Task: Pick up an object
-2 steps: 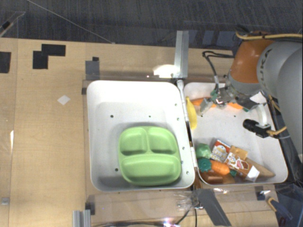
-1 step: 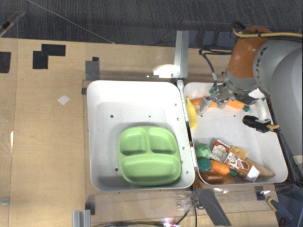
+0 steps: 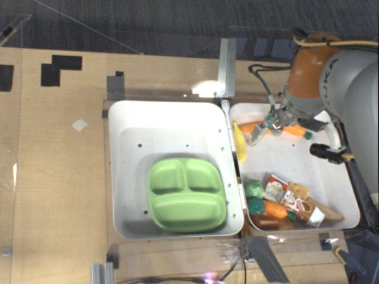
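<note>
My gripper hangs low over the far part of the right bin, reaching in from the right. It is right over an orange carrot with a green tip, which lies across the bin's back, and it covers the carrot's middle. A yellow banana-like piece lies along the bin's left wall just left of the gripper. Near the front lie a printed snack packet, a green item, a small orange item and a brown one.
The left bin holds a green divided plate at its front. A metal post stands behind the wall between the bins. A black part sticks in from the right over the right bin.
</note>
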Robot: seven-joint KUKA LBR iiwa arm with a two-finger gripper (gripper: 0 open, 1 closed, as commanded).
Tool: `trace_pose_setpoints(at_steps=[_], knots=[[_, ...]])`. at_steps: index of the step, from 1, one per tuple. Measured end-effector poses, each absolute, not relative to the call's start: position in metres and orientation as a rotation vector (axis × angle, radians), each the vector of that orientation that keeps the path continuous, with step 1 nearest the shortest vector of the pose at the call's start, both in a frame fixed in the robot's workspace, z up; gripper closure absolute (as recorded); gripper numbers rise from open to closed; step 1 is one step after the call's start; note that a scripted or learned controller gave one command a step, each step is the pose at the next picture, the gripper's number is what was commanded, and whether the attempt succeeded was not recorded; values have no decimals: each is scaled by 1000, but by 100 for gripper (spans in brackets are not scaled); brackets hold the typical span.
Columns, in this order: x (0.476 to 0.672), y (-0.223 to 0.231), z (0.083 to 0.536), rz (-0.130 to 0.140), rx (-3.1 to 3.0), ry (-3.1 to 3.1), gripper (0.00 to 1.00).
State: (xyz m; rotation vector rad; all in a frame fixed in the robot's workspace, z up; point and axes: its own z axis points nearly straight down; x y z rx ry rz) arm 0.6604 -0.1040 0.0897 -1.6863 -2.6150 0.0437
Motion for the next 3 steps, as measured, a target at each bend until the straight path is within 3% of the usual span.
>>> trace_pose_setpoints(at_steps=[1,2,3], knots=[[652,-112,90,11,-1627,-2664,0],[661,-111,89,32,-1663,-2618,0],[657,-125,90,51,-1186,-2860,0]])
